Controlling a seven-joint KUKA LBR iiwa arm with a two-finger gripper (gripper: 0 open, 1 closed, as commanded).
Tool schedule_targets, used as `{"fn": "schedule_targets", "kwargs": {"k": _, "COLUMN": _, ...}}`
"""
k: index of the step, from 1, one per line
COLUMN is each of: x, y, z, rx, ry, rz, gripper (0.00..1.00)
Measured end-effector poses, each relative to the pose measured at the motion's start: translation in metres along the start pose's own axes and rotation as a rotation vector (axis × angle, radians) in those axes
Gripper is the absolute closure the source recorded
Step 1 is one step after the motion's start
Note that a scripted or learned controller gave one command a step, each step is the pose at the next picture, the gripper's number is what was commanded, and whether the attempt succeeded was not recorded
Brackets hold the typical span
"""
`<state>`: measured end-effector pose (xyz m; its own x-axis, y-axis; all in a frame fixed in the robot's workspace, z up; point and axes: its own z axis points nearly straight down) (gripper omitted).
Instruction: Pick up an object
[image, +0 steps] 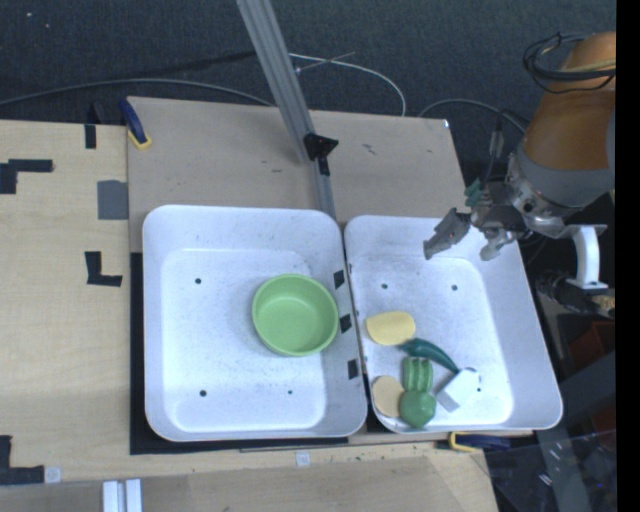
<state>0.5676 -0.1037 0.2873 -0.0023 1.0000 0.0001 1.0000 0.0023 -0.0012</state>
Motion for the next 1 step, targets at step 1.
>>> {"fn": "schedule_targets", "kwargs": {"k": 1, "x": -0.0002, "y": 0.0000, "z": 0.0000, "rx": 0.000, "ry": 0.000, "rz": 0.000, "gripper": 0.00}}
